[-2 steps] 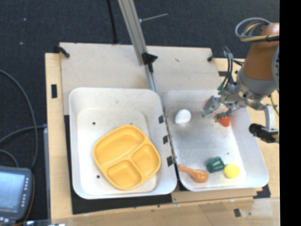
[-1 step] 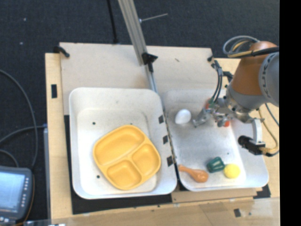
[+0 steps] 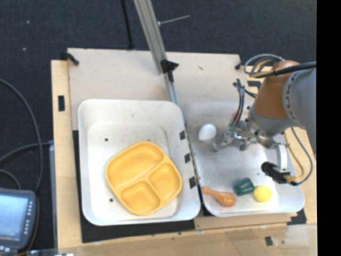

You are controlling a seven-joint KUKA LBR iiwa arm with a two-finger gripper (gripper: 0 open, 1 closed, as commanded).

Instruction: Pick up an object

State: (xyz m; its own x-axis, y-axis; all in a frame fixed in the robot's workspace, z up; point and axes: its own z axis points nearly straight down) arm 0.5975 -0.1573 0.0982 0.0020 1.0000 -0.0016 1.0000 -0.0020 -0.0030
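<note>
Egg (image 3: 207, 132), green block (image 3: 244, 186), yellow ball (image 3: 262, 194) and orange spoon (image 3: 219, 196) are lying in right bin (image 3: 224, 167). Yellow tray (image 3: 143, 177) is sitting in left bin (image 3: 106, 124). Gripper (image 3: 230, 141) is hovering beside the egg, grip state unclear.

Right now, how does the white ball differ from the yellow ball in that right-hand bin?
The white ball is larger and slightly egg-shaped; the yellow ball is smaller and rounder. The white ball sits apart near the bin's far left side, just left of the claw; the yellow ball lies at the near edge, right beside a green block. Both rest loose on the floor of the right bin.
</note>
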